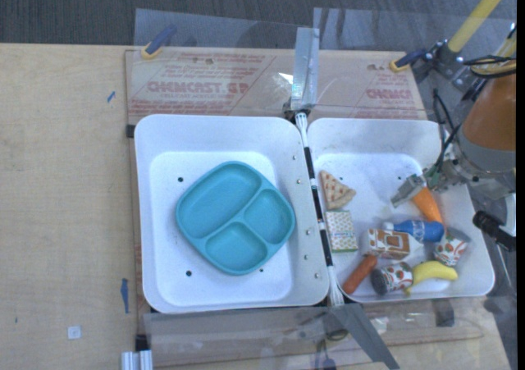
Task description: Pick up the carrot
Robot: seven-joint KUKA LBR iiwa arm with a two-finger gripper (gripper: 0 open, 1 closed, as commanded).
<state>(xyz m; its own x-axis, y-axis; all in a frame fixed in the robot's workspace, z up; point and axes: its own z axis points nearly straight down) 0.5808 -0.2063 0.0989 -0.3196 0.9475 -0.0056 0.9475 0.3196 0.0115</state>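
Camera view, from above at a slant, shows the counter [57, 196] bearing two shallow white bins side by side. The left bin [156, 147] holds a teal divided plate [235, 216], with bare white floor all round it up to the rim. The right bin [369, 143] is crowded along its near half and open across its far half.

The carrot [428, 205] lies in the right bin, close to that bin's right wall, tilted with its upper end toward the arm. The end effector [413, 188] sits at the carrot's upper left end, one grey finger [405, 191] showing beside it (whether the fingers grip the carrot or merely touch it cannot be told).

Just below the carrot lies a blue bottle [421, 231], touching a small printed carton [388, 243]. A banana [433, 272] lies near the bin's near right corner, a little way below the carrot. A pizza slice [335, 189] and a cracker [340, 230] lie well to the carrot's left, by the divider between bins, with clear floor between them and the carrot.
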